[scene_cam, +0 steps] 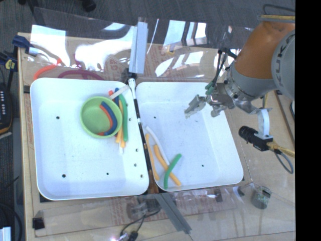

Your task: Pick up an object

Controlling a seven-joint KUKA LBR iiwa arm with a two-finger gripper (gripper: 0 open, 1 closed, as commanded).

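Observation:
My gripper [204, 108] hangs over the upper right part of the right bin [210, 149]. Its fingers are spread open, with nothing between them. Low on the left side of that bin lie a white stick [156, 143], an orange stick [160, 160] and a bent green stick [173, 165], all well below and left of the gripper. In the left bin [65, 154] sits a green bowl [98, 117] with red and blue curved pieces inside. A green stick [124, 118] and an orange one [121, 137] lie along the bowl's right side.
A narrow ridge where the two bin walls meet [140, 134] separates the bins. Red cable loops [75, 74] lie behind the left bin. The arm's orange band [258, 44] looms over the right bin's far right corner.

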